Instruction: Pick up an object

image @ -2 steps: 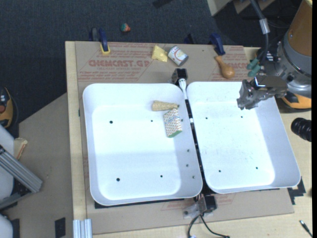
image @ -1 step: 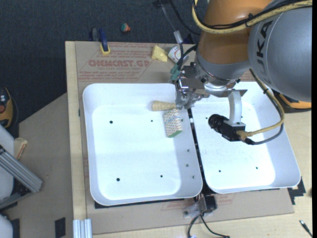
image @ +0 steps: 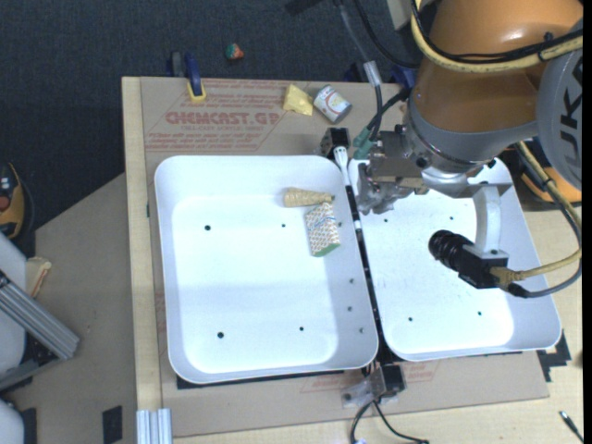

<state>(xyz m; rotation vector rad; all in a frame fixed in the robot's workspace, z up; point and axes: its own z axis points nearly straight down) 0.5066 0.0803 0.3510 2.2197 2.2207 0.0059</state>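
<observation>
Grey arm [image: 462,141], glossy orange band [image: 499,35], silvery hand [image: 375,197].

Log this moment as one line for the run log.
gripper: low at right bin, upper-left corner | left bin: tan roll, patterned packet | pick: unconfirmed

The gripper [image: 373,197] hangs over the far left corner of the right bin [image: 435,313], just beside the divide. In the left bin [image: 240,285], a tan cone [image: 306,197] lies near the far wall, and a patterned packet [image: 322,228] touches it. Beyond the bins, a yellow piece [image: 298,101] and a small box [image: 331,104] sit on the bench [image: 231,118].
</observation>
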